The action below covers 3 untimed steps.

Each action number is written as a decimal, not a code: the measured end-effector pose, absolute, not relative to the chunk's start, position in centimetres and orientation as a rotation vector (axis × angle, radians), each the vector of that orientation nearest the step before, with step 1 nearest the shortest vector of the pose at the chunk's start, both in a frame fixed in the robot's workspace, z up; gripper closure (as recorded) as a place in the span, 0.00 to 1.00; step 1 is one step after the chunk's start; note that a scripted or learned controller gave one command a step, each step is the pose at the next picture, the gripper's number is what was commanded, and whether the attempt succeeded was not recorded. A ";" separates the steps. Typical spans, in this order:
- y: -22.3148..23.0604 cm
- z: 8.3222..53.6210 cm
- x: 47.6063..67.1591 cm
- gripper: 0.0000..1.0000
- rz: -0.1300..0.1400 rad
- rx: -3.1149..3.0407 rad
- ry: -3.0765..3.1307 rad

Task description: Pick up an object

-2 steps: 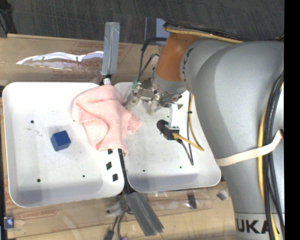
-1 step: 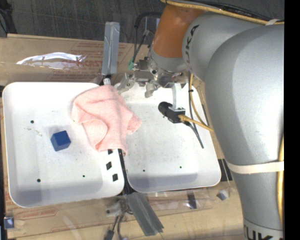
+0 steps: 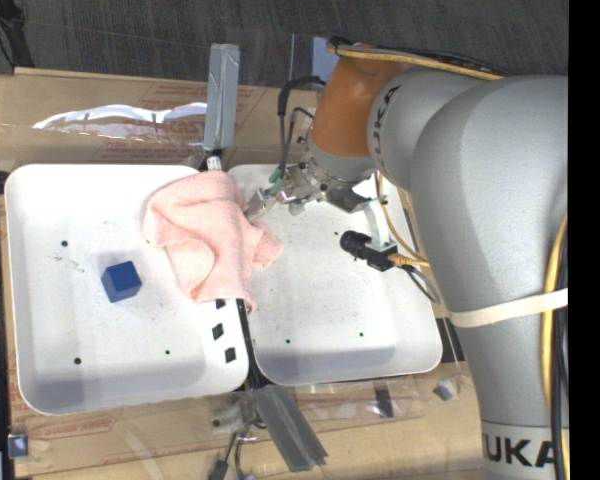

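Overhead, pink towel (image 3: 210, 230) draped across the rim between left bin (image 3: 40, 268) and right bin (image 3: 400, 338), blue cube (image 3: 121, 280) in left bin, gripper (image 3: 265, 204) touching the towel's right edge, grip state unclear

You're looking at a robotics lab: a KUKA arm (image 3: 480, 218) over two white bins (image 3: 40, 368) on a taped cardboard bench (image 3: 100, 103), cables trailing.
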<state>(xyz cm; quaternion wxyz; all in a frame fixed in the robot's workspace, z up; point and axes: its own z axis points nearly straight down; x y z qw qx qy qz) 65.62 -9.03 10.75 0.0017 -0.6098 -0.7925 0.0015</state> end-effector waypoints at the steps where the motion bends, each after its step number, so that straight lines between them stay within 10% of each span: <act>1: -10.6 9.2 59.4 0.00 0.001 -1.551 -2.730; 2: -10.6 10.3 59.5 1.00 0.001 -1.546 -2.734; 3: -10.6 10.3 59.5 0.00 0.001 -1.547 -2.734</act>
